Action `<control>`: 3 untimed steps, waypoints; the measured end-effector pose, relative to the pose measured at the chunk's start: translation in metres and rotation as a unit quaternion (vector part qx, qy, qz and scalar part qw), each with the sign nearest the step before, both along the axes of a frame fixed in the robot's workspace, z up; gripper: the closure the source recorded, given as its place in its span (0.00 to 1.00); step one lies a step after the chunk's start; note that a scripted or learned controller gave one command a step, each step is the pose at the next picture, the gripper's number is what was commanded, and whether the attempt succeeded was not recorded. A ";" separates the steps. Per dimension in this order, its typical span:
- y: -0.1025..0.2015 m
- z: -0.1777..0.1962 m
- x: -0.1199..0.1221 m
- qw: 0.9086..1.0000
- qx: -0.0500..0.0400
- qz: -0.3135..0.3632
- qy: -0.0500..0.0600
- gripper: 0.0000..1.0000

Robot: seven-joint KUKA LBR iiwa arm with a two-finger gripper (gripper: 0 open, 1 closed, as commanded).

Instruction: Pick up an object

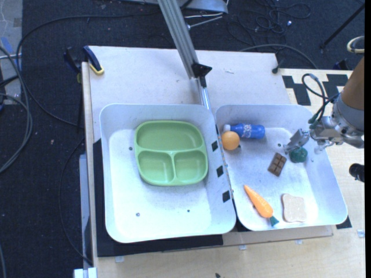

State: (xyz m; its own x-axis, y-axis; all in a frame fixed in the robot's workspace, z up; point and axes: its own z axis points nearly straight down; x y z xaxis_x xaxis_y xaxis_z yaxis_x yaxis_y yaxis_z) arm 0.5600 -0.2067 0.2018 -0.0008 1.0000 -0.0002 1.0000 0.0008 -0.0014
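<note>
The right bin [324, 172] holds a blue bottle [246, 131] lying on its side, an orange ball [231, 141] next to it, a brown chocolate bar [277, 164], a toy carrot [258, 201], a slice of bread [294, 208] and a small dark green object [299, 154]. My gripper [309, 141] hangs over the bin's right side, just above and to the right of the green object. Its fingers stand open with nothing between them.
The left bin [116, 213] holds a light green divided plate [172, 152]. A slanted metal pole [181, 30] reaches down to the seam between the bins. Cables run beside my wrist at the right edge.
</note>
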 end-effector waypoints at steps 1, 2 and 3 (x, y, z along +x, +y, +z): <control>0.000 -0.063 -0.003 1.000 0.000 -0.001 0.001 0.00; 0.000 -0.110 -0.002 1.000 -0.001 -0.001 -0.002 0.00; 0.000 -0.096 0.000 1.000 -0.001 -0.001 -0.005 1.00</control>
